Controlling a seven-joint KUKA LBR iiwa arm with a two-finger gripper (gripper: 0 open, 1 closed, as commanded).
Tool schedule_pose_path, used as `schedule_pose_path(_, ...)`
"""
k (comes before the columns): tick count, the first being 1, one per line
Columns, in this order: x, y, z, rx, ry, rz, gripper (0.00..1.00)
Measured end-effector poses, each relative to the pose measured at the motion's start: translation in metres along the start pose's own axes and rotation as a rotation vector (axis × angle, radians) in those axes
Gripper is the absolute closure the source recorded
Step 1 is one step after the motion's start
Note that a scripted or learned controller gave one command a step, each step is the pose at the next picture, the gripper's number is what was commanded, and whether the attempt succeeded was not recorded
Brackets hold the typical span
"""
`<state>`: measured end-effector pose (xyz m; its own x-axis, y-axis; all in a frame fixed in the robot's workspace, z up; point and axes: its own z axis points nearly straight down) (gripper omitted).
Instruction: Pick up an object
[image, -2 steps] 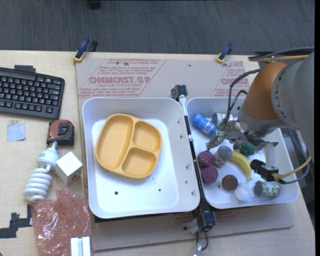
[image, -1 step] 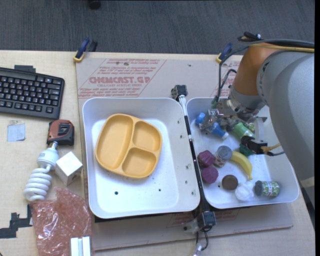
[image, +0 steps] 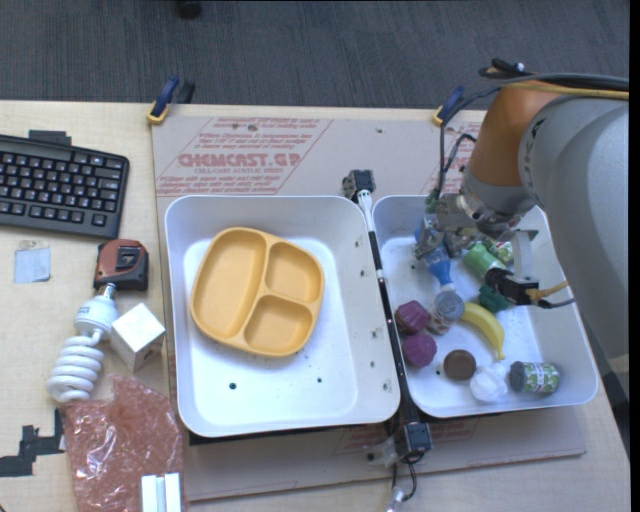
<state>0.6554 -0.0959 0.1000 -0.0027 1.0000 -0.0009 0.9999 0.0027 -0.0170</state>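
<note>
Objects for picking are gathered in the right bin (image: 570, 395), seen from the camera view: a blue bottle (image: 441, 270) near the bin's far-left part, a green object (image: 482, 257) beside it, a banana (image: 487, 327) near the middle, two purple pieces (image: 414, 335) against the left wall, a brown disc (image: 459, 364) and a small labelled can (image: 535, 377) toward the near edge. The gripper (image: 447, 237) is lowered over the blue bottle at the far-left part of that bin; how far it is parted, and whether anything is held, cannot be told. The bottle is judged light, stiff and somewhat slippery, best taken across its body. The banana is judged soft and best gripped at mid-length. A yellow divided plate (image: 258, 291) lies in the left bin (image: 190, 380).
</note>
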Motion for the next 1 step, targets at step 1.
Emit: schedule_pose_path(1,0.0562,0.0022,-0.0927,-0.018,-0.001,0.000,1.00)
